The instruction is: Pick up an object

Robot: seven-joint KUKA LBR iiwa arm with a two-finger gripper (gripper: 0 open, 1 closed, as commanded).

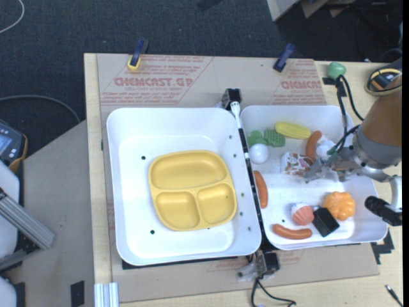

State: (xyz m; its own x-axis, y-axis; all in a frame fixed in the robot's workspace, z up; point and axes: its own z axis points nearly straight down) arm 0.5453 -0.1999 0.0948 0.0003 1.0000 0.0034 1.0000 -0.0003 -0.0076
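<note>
The gripper (317, 169) hung low in the right bin (291, 115) beside a small printed packet (294, 164); a yellow divided tray (190, 189) lay in the left bin (128, 171).

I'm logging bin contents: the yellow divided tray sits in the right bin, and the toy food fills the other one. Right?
Not quite. In the camera view the yellow divided tray sits in the left bin, not the right one. The toy food, such as the corn cob and orange pumpkin, fills the right bin.

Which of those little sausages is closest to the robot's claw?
The sausage at the bin's far side, beside the yellow corn, lies nearest the gripper. The other two lie farther off.
</note>
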